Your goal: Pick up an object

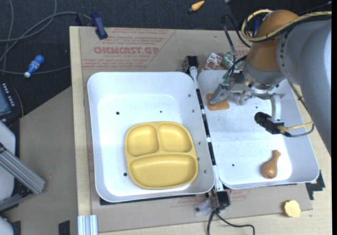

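Note:
In the right bin (247, 176), a small orange-brown piece (218, 104) lies at the far left, close to the divider. My gripper (229, 93) hangs right over it, its tip at the piece's upper edge; whether it touches is unclear. A tan toy drumstick (271, 164) lies near the bin's front right corner, well apart from the gripper. In the left bin (105, 97) a yellow divided plate (160, 154) rests towards the front.
A black plug on a yellow cable (267, 122) hangs from the arm over the right bin's middle. A small colourful item (214, 61) sits at that bin's back edge. A yellow chunk (291, 208) lies on the bench, front right.

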`<state>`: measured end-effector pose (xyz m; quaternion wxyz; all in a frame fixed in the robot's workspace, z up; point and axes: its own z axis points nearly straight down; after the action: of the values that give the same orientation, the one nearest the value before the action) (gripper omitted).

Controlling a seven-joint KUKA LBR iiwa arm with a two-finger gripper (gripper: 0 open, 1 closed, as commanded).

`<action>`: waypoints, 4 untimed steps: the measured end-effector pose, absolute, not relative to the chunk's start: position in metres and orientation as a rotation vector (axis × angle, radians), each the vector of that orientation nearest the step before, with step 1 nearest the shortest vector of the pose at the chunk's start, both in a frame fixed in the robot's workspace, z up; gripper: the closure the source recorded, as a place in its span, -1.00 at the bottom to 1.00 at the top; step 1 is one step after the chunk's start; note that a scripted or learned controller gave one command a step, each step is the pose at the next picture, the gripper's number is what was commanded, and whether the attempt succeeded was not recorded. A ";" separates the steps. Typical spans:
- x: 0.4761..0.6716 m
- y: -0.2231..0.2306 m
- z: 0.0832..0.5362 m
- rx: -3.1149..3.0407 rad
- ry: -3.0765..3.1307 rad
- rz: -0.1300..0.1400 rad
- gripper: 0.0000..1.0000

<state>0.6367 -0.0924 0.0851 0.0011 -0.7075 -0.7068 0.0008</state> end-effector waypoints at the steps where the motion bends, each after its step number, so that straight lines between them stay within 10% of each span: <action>1: 0.639 -0.092 0.096 -2.224 -2.223 -0.005 1.00; 2: 0.607 -0.092 0.135 -2.223 -2.218 0.000 1.00; 3: 0.607 -0.092 0.132 -2.221 -2.219 0.001 -1.00; 4: 0.630 -0.097 0.082 -2.221 -2.223 0.000 -1.00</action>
<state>0.6304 -0.0970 0.0822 -0.0004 -0.7068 -0.7074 0.0001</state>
